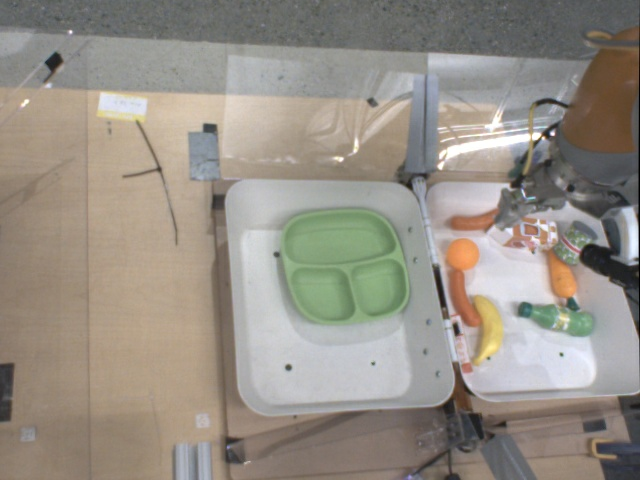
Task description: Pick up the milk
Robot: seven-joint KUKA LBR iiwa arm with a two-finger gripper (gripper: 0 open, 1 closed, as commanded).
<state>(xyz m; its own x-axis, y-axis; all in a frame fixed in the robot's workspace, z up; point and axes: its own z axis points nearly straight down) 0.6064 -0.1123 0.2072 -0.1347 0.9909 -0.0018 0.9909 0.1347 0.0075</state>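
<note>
**Milk carton lies beside the tool in the right bin; grasp not confirmed**

Nearest the viewer, at the lower right of the frame, the right bin carries a banana, a red sausage and a green bottle lying on its side. Above these sit an orange and a carrot. The left bin, centre frame, holds a green divided plate. Both bins rest on the table.

The milk is a small white carton with red-orange print, lying in the upper part of the right bin, between a second sausage to its left and the carrot to its lower right.

The tool hangs at the upper right, directly above the carton in the frame and very near or touching its upper edge. How far it stands open cannot be told, and nothing is seen to be held.

Judgement on handling: the carton appears light and probably a toy, stiff enough to hold but likely to dent or slide under a hard pinch. The flat printed faces offer the best purchase, taken across the narrow width. A small descent looks sufficient; the neighbouring carrot risks being nudged.
</note>
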